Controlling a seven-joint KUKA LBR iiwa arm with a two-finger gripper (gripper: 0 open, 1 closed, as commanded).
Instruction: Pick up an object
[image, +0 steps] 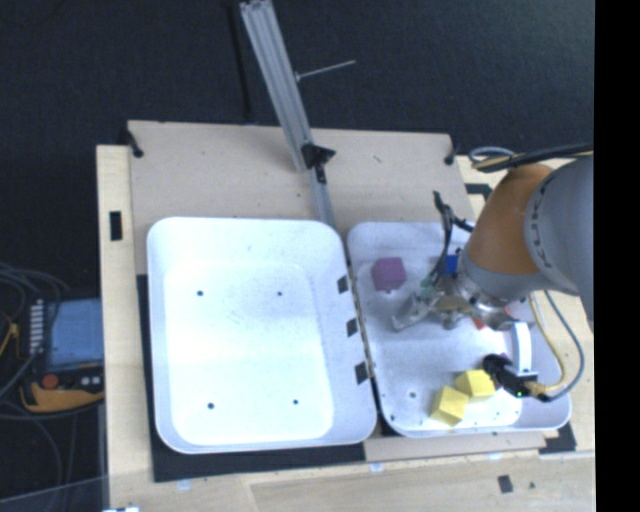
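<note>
tool (412, 312) low in the right bin (400, 405), grip state unclear, purple cube (388, 273) just beside, yellow blocks (462, 394) nearby

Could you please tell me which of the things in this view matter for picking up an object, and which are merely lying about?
Part of the job:
gripper
purple block
two yellow blocks
right bin, which holds all three blocks

Just lying about:
left bin
metal pole rising behind the bins
blue box with cables beside the bench
</note>
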